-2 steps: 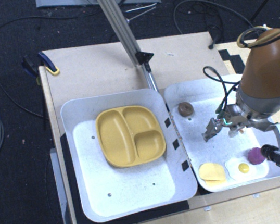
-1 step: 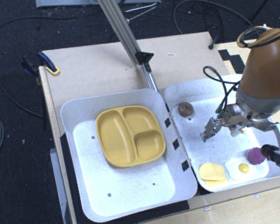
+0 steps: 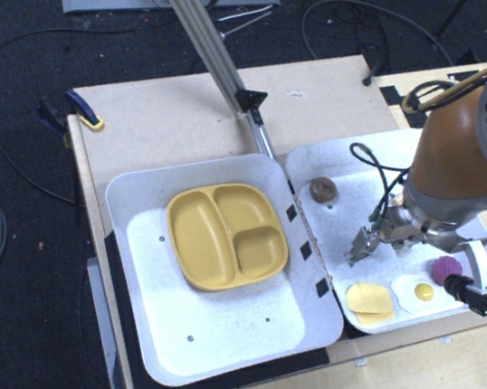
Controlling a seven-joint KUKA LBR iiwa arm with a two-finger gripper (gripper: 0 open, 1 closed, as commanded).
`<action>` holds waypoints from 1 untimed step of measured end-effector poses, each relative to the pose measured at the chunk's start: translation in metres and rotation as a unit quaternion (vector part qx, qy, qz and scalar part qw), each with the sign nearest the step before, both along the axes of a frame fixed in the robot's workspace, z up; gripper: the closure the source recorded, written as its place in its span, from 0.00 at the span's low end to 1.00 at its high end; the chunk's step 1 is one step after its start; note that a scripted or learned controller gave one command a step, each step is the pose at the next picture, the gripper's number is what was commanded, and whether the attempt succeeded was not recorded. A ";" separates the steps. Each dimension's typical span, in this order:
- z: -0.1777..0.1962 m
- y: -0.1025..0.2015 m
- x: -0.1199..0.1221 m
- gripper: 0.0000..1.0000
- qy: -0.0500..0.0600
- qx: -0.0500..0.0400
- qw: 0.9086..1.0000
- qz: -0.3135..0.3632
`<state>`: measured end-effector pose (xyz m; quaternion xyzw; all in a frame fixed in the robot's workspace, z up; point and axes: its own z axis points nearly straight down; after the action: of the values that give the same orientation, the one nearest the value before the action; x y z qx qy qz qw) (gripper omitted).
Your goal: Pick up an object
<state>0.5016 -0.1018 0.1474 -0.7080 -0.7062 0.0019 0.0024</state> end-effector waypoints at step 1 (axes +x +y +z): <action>-0.053 0.000 -0.001 0.00 -0.001 0.000 1.000 0.001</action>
<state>0.5009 -0.1014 0.0942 -0.7077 -0.7066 0.0010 0.0012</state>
